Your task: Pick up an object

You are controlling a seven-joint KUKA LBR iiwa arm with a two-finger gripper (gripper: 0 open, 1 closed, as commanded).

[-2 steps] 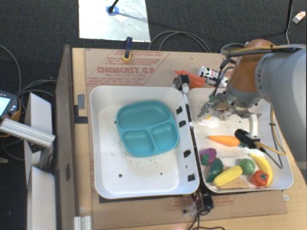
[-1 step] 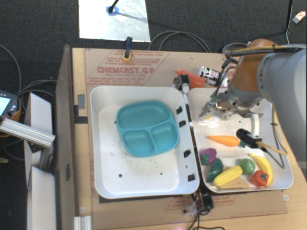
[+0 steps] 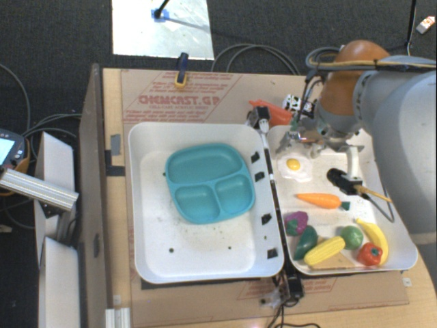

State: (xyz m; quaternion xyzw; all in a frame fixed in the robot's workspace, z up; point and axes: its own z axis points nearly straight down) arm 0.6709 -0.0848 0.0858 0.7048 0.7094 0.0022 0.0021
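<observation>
Presently: gripper [image 3: 300, 141], upper right of frame, finger state indiscernible, poised above fried egg [image 3: 294, 167]; risk: flat egg slips, or bin wall [image 3: 266, 157] is struck.

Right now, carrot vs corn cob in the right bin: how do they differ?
The carrot is orange and slim; the corn cob is yellow and thicker. The carrot lies nearly level mid-bin, apart from other items; the corn cob lies tilted near the front edge, crowded among the other vegetables. Both are elongated toy foods lying flat in the right bin.
</observation>
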